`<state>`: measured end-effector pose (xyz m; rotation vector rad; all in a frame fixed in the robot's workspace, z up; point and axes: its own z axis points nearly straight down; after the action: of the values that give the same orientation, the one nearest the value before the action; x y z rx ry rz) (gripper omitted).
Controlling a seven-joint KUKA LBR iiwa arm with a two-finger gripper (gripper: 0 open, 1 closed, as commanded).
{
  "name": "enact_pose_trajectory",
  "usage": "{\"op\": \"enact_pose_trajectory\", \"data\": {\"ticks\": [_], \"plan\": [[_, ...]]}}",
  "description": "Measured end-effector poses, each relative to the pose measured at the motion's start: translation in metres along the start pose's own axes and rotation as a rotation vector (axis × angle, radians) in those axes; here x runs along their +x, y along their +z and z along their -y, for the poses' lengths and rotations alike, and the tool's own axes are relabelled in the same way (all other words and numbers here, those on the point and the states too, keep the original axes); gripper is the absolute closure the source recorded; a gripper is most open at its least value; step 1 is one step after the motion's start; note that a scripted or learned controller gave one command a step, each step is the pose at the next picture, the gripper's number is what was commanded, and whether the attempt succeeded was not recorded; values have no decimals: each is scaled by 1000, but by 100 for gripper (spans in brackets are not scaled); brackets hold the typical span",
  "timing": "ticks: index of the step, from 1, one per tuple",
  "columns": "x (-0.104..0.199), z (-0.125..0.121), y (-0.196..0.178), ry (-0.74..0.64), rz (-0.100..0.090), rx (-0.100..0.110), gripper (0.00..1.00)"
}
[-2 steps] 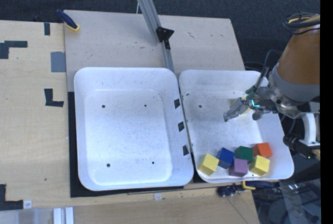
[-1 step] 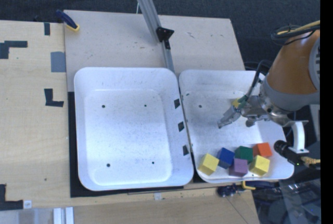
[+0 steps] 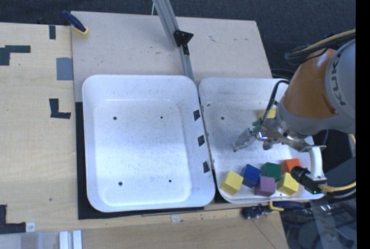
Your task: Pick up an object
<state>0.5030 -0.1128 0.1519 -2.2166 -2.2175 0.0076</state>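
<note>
Arm enters from the right; gripper (image 3: 247,139) hangs over the middle of the right bin (image 3: 231,92). Fingers splayed apart, pointing toward the bin's left wall, nothing between them. Whether the tips touch the bin floor cannot be judged from this slanted view.

Candidate objects sit packed along the right bin's near edge: yellow block (image 3: 232,182) nearest the near-left corner, then blue block (image 3: 251,174), purple block (image 3: 266,185), green block (image 3: 270,170), a second yellow block (image 3: 288,184) and an orange block (image 3: 291,164) toward the near-right corner. A further yellow piece (image 3: 269,113) peeks out just behind the wrist, mostly hidden by the arm.

Risks, as judgement:
- Gripper stands apart from the cluster, over bare floor. Closing here likely catches nothing.
- Blocks touch or nearly touch each other; little gap for a finger to slip between. A descent into the pack could push neighbours, or pinch two at once and drop both.
- Cluster lies against the near rim; a finger coming down on that side could strike the rim.
- Yellow block near the left corner looks the most exposed, with open floor on its far side.

Room: the far and left parts of the right bin are open floor, good for approach from the far side. Left bin (image 3: 92,92) offers broad free floor. The raised walls where the two bins meet form a ridge to clear on any crossing.
</note>
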Motion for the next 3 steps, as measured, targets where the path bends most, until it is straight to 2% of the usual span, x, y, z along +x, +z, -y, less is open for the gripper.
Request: {"op": "enact_pose_trajectory", "data": {"ticks": [1, 2, 3], "plan": [[1, 2, 54, 0, 0, 0, 0], [1, 1, 42, -1, -1, -3, 100], [3, 3, 0, -1, 1, -10, 100]]}}
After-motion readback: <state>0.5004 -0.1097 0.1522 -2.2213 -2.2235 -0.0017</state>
